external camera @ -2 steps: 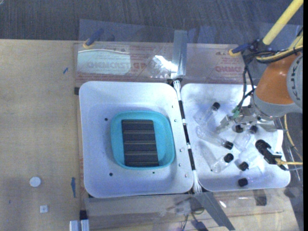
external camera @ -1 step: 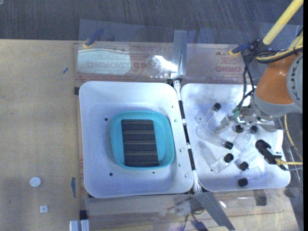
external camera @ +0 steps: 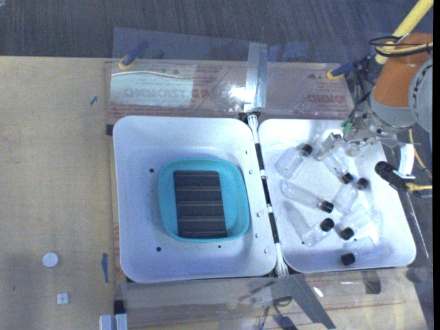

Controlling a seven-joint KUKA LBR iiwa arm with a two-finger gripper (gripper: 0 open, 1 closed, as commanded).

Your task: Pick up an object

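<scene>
Several clear vials point(external camera: 308, 196) lie variously angled.

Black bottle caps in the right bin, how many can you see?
7 black caps: top left, middle right and, centre and, lower right, and bottom rim. The arm may hide more.

My arm point(external camera: 412, 95) is grey with a broad orange band above the wrist. Black cables loop over the band, and a green part sits near its tip.
</scene>
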